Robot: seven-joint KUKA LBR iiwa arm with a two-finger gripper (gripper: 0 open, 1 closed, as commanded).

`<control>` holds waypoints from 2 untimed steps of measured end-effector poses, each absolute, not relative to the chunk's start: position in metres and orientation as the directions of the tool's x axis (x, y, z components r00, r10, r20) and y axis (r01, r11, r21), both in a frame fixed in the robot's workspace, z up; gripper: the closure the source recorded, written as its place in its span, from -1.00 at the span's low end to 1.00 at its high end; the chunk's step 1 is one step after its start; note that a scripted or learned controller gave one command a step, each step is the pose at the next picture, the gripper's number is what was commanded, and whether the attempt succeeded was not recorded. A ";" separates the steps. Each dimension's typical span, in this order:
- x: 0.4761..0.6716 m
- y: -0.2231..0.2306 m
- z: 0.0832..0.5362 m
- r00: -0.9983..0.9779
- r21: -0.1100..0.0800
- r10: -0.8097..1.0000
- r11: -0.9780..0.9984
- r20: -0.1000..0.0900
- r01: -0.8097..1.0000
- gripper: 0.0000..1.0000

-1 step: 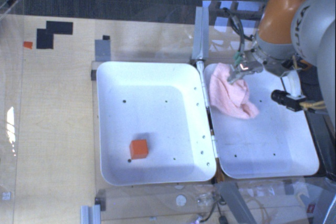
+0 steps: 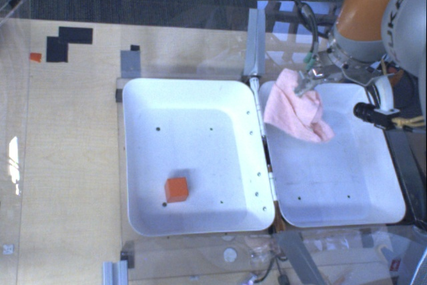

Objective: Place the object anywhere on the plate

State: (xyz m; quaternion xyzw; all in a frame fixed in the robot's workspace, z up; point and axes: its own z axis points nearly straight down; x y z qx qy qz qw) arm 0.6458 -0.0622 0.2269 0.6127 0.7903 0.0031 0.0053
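A pink cloth (image 2: 293, 113) hangs bunched over the upper left of the right bin (image 2: 347, 177), its left edge reaching the divider between the bins. My gripper (image 2: 307, 85) is at the cloth's top right corner and is shut on a pinch of the fabric there. The rest of the cloth droops below and left of the fingers. The grey arm with its orange band (image 2: 367, 0) comes in from the upper right.
A small orange-red cube (image 2: 177, 189) lies in the lower left part of the left bin (image 2: 193, 110). Black markers (image 2: 67, 42) and a tiny orange tag (image 2: 35, 57) sit on the wooden bench at the far left. A metal frame (image 2: 253, 43) stands behind the bins.
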 end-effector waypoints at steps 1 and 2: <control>0.622 -0.016 0.234 -0.609 0.008 0.793 0.609 -0.006 0.793 1.00; 0.595 0.021 0.243 -0.871 0.007 0.490 0.871 -0.010 0.490 1.00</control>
